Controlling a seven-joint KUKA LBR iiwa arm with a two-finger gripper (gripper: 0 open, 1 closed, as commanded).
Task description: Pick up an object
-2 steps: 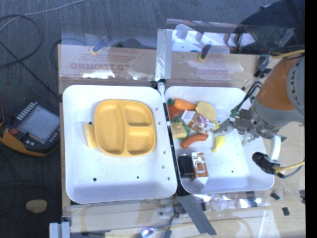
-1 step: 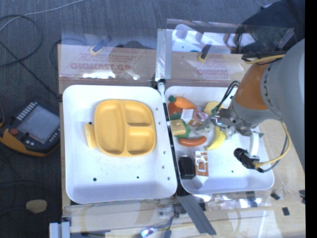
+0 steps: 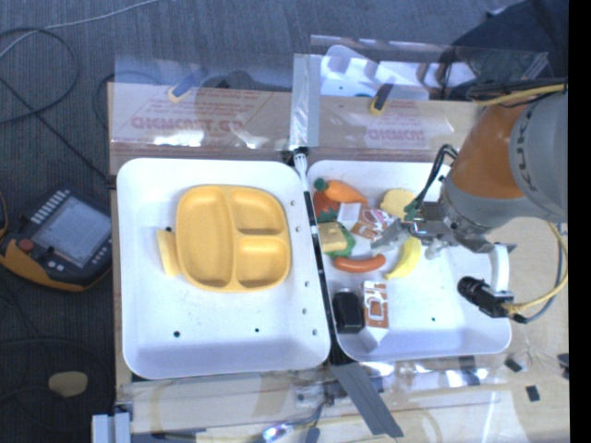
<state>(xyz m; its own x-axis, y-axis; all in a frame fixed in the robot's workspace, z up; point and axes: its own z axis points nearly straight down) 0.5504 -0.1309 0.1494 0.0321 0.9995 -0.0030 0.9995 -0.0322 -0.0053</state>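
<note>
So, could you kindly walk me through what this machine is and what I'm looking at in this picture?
This is a single camera fixed above a bench, looking down at a slant. The grey machine with the orange band is a robot arm reaching in from the right; its hand hangs over the right white bin. I cannot tell whether the hand grips anything.

That bin holds toy food: a carrot, a sausage, a banana, a pale yellow piece, some small packets and a black block. The left white bin holds a yellow divided plate. The device on the floor at left looks like the arm's handheld controller.
</note>
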